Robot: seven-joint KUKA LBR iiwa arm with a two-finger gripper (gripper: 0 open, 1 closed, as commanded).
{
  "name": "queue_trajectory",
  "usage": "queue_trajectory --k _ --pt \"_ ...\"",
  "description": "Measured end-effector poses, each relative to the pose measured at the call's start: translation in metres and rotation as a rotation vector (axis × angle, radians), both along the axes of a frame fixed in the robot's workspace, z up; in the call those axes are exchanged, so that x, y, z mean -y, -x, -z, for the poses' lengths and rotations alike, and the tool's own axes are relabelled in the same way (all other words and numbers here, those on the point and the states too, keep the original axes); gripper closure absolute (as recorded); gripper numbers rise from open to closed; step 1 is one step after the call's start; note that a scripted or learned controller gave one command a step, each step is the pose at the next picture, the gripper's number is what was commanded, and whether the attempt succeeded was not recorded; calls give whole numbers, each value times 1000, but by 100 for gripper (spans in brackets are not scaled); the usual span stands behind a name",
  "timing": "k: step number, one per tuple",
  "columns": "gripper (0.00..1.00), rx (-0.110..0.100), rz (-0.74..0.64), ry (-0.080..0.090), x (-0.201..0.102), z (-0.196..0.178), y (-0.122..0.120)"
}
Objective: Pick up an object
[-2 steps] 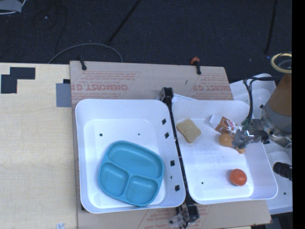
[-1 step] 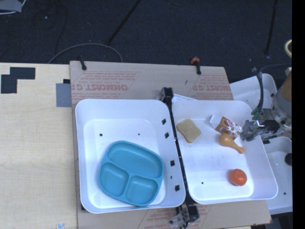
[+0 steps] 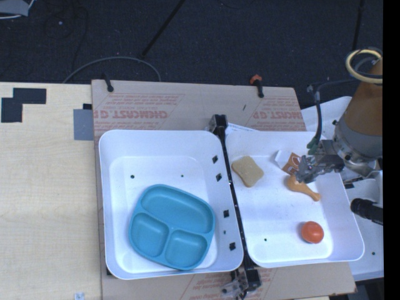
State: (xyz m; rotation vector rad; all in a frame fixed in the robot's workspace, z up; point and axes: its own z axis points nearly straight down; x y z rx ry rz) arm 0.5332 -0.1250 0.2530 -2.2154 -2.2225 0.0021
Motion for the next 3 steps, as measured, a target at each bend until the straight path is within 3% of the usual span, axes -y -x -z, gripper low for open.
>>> queue_trajectory --k 3 --pt "100 -2 0 1 -149 25 -15"
